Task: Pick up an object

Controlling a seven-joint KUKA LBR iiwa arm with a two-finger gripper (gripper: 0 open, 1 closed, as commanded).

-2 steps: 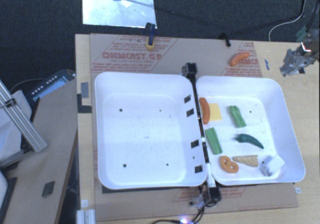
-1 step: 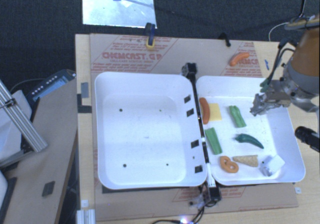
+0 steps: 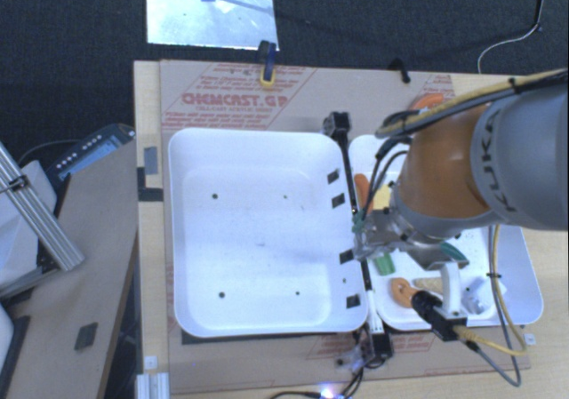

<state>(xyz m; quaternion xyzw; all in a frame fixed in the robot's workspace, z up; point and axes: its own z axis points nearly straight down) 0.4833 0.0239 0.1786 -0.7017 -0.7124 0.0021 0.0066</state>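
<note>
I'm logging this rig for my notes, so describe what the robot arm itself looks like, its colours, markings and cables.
The thick, rounded grey arm carries dark lettering on its casing and a wide orange band above the wrist. Black cables loop beside the band, and a yellow cable trails below. The hand is too hidden to describe.

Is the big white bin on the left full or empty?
Empty. The left bin shows only its bare white floor, while small bits lie in the right bin under the arm.

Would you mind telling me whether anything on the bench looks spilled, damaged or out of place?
Nothing stands out. The left bin sits square and unmarked, and the small objects, such as the orange piece, lie inside the right bin beneath the arm.
</note>
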